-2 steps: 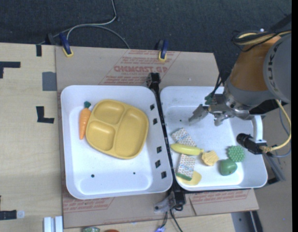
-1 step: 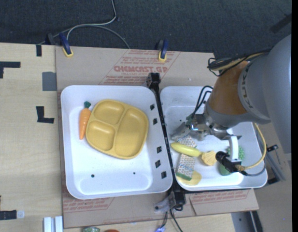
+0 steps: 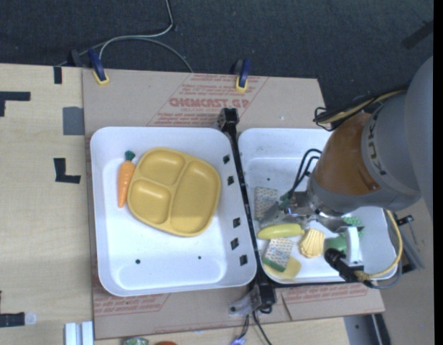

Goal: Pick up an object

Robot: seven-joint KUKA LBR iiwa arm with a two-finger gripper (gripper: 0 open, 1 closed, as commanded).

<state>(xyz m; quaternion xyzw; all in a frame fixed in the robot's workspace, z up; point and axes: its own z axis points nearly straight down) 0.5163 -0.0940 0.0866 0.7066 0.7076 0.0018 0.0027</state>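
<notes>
In the near-left part of the right bin point(image 3: 278, 149), close to the divider between the two bins, lies a small heap of toy food: a yellow banana-like piece point(image 3: 280, 231) with its long axis running roughly along the bin's near edge, a corn cob point(image 3: 312, 244) just to its right, and a checkered, waffle-like piece point(image 3: 280, 251) just below it, touching or nearly so. A second checkered piece point(image 3: 265, 201) sits a little farther up, beside the divider.

The gripper point(image 3: 301, 208) hangs over this heap from the right, its wrist body covering the middle of the bin. The banana piece and the corn lie just toward the near edge from it, so a short reach that way would likely put it over either one. Whether the fingers are spread or closed I cannot tell, since the wrist hides them, and nothing can be seen held.

Outward, the left bin point(image 3: 106, 214) holds a yellow divided plate point(image 3: 173, 190) in its middle, with a toy carrot point(image 3: 124, 180) just beside the plate's left rim, its long axis running from far edge to near edge.
</notes>
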